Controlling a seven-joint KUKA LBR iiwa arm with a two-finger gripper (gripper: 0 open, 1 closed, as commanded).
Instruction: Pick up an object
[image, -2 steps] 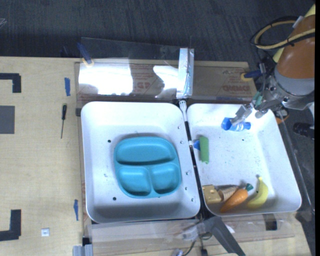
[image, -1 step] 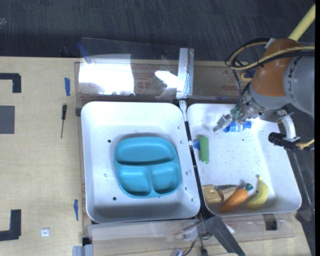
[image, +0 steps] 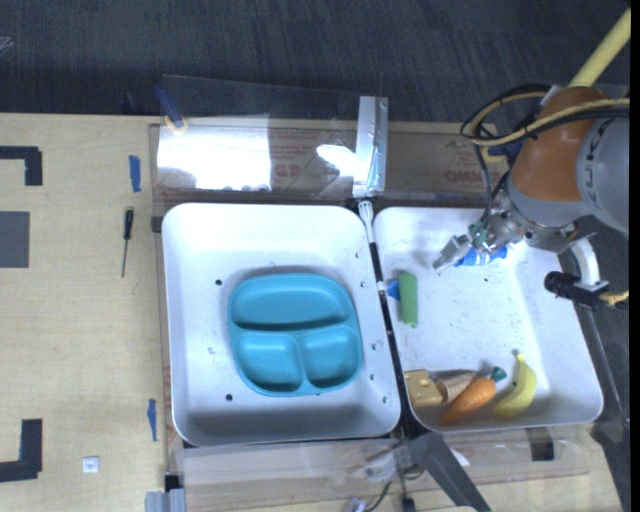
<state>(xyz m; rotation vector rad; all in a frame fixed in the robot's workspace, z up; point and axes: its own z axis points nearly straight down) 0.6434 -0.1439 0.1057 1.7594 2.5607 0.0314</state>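
The gripper (image: 452, 253) hangs over the right bin (image: 560, 330)'s upper part; whether it is spread or clenched cannot be told. A green stick (image: 408, 298) lies just below-left; carrot (image: 470, 396) and banana (image: 518, 385) sit well apart.

Glossy blue plastic tray (image: 294, 332); smooth white bins (image: 190, 240); matt wood bench (image: 70, 330).

Pale wooden bench (image: 70, 330), dark carpet floor (image: 300, 40) beyond, glare on clear panel (image: 260, 150)
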